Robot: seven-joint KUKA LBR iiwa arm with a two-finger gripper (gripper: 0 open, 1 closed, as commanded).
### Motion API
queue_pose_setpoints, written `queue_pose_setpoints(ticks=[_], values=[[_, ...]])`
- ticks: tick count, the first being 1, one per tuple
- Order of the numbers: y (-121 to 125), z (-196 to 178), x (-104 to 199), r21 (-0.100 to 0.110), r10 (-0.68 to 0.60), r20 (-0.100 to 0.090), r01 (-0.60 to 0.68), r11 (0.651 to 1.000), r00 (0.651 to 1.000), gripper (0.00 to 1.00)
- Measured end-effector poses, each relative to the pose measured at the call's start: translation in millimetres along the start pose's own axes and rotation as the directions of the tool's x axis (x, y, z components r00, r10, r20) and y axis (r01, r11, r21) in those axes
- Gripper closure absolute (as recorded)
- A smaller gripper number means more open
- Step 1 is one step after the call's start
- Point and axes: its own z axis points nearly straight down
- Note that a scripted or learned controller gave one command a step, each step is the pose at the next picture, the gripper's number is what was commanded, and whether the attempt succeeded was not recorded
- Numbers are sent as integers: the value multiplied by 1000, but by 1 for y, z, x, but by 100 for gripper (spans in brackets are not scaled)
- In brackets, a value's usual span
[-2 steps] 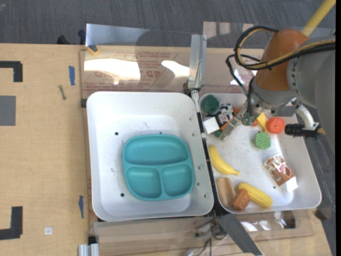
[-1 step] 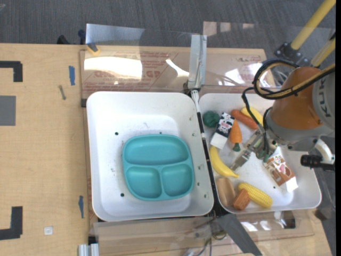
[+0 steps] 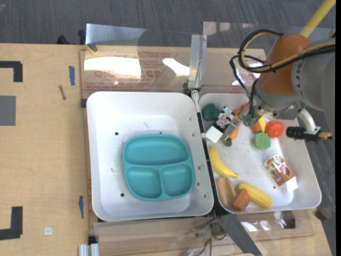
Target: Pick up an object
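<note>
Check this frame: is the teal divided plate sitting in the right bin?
No, the teal divided plate lies in the left bin, while the right bin holds the toy food.

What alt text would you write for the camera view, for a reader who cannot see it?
A grey robot arm with an orange band reaches from the right over the right white bin, which holds toy food: a banana, corn, a tomato and a small carton. The left white bin holds a teal divided plate.
</note>
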Motion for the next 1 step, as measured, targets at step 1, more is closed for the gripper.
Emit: queue_pose_setpoints(ticks=[1], values=[[-62,-2,61,-3,114,-1,-114,993,993,0]])
